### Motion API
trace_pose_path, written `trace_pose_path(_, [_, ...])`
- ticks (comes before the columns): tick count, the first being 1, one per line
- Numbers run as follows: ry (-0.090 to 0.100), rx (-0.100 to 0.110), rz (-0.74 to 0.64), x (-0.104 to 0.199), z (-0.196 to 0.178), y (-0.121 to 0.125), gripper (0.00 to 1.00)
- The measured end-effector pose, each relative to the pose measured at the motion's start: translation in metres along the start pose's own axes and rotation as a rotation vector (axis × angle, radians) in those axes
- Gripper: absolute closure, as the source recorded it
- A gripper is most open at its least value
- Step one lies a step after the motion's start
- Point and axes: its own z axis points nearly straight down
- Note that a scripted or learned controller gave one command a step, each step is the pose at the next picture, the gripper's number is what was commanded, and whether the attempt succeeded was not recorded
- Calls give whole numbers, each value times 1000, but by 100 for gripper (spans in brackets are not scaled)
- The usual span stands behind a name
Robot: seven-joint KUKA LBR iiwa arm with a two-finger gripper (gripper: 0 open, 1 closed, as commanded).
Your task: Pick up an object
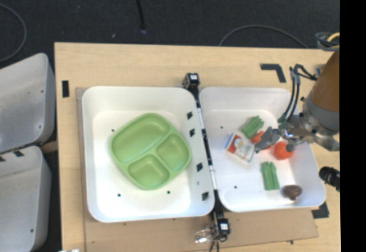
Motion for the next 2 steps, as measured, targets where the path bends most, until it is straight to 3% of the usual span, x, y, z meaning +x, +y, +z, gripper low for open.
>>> trace_pose_path(1, [-3,-13,-3,0,-7,3,0])
trace_pose_path(2, [-3,-10,-1,-6,37,5,0])
